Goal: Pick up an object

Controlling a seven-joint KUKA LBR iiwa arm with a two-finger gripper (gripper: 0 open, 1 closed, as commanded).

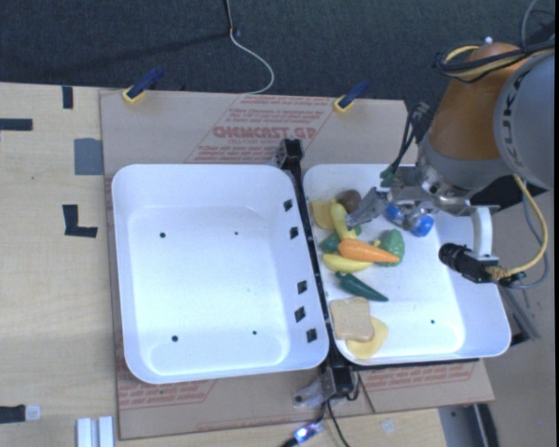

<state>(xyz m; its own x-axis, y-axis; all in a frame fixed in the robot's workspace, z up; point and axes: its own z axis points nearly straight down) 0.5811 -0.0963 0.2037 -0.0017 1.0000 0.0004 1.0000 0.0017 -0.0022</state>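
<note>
Toy food lies clustered in the left half of the right bin (480, 338): an orange carrot (371, 250), a yellow banana (347, 263), a green pepper (365, 289), a slice of bread (352, 318) and a brown piece (348, 199) near the divider. The gripper (365, 214) hangs over this cluster, just above the carrot, its grey fingers pointing down and to the left. Whether the fingers are apart or together cannot be told. The left bin (130, 194) sits alongside, touching the right bin at the divider.

Red "CHEMCAST GP" lettering on the brown board (252, 130); partial "KU" on the arm (508, 110).
</note>
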